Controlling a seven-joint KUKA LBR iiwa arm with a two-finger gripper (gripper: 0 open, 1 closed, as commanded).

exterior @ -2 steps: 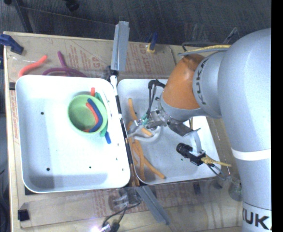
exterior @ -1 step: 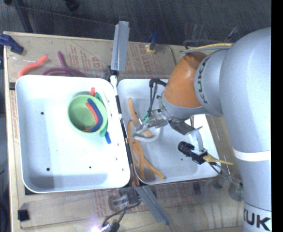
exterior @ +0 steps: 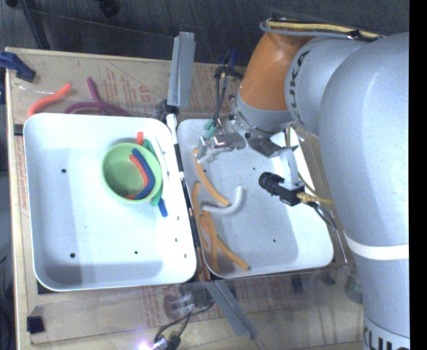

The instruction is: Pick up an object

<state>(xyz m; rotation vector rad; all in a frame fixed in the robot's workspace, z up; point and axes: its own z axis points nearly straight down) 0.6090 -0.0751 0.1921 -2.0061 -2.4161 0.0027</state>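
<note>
Camera view, items as they are lying:

1. Bench (exterior: 111, 299): carrying two shallow white bins side by side.
2. Left bin (exterior: 60, 217): holding a green bowl (exterior: 122, 175) sitting upright near its back right corner.
3. Bowl contents: a red curved strip (exterior: 137, 163) and a blue curved strip (exterior: 152, 172) are nesting inside against the right wall. A short blue piece (exterior: 162, 209) is poking out just beside the bowl's front right edge.
4. Right bin (exterior: 286, 235): holding the loose pieces nearest the tool.
5. Orange strip (exterior: 210, 186): lying on the floor along the bin's left side, running from under the gripper toward the front.
6. Grey curved piece (exterior: 226, 204): lying hooked, touching the orange strip's lower end.
7. Further orange strips (exterior: 226, 254): lying in the front left corner, against the wall.
8. Arm (exterior: 359, 122): reaching in from the right, crossing over the right bin.
9. Gripper (exterior: 213, 146): hanging low over the back left corner of the right bin, just above the top end of the orange strip. Whether it is parted or closed cannot be told from this angle, and nothing is showing as held.
10. Behind the left bin, on the bench: an orange-handled tool (exterior: 49, 99) and purple tubing (exterior: 96, 109) are lying.
</note>
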